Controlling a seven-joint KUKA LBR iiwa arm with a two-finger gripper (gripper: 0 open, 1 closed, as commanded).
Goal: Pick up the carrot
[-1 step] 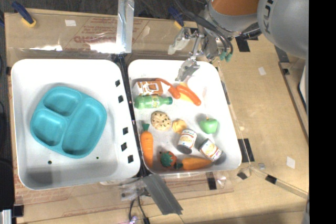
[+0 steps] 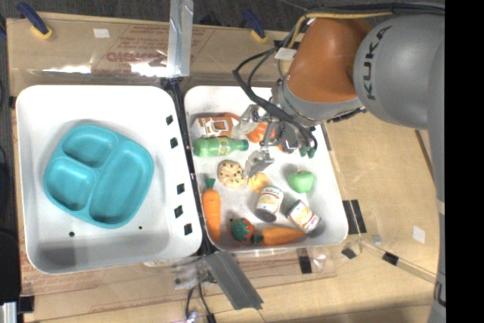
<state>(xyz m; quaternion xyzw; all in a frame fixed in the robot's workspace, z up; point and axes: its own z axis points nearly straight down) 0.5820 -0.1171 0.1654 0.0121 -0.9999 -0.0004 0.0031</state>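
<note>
Carrot (image 2: pixel 212 214) lies down-left of, well apart from, fingers (image 2: pixel 259 160).

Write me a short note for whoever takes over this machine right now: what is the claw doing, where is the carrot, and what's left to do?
Gripper: hangs over the middle of the right bin, above the cookie; nothing seen between its fingers.
Carrots: one carrot lies along the bin's left wall, another along the near wall, with a strawberry between them.
Done: no carrot lifted.
Left: move to a carrot, grasp, lift.
Teal tray sits in the left bin.
</note>
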